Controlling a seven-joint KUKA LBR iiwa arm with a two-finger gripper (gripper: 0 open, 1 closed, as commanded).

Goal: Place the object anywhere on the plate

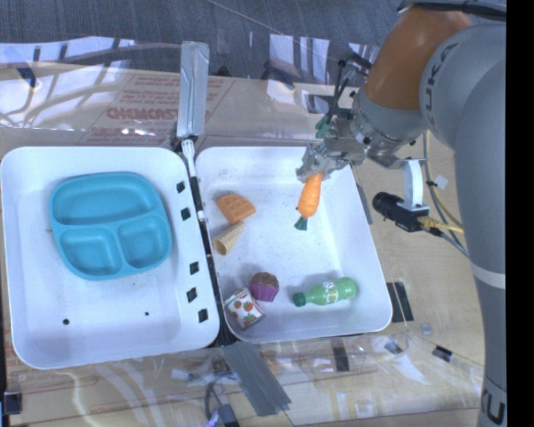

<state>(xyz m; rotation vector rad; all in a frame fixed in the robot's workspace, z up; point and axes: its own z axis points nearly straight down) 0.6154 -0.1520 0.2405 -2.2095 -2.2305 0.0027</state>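
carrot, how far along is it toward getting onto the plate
Done: the carrot is grasped, hanging from the claw above the right bin, apparently lifted off its floor. In hand: the carry, which has barely begun. Left: moving it across the divider to the blue plate in the left bin and releasing it there.

Open route over left bin; right bin cluttered along its near edge.
Divided plate (111,223) sat alone in left bin (36,327), bare floor around it. Bottle (327,293), cupcake (264,286), can (243,309) crowded the near side; waffle (235,207) and cone (229,237) lay by the ridge between bins.
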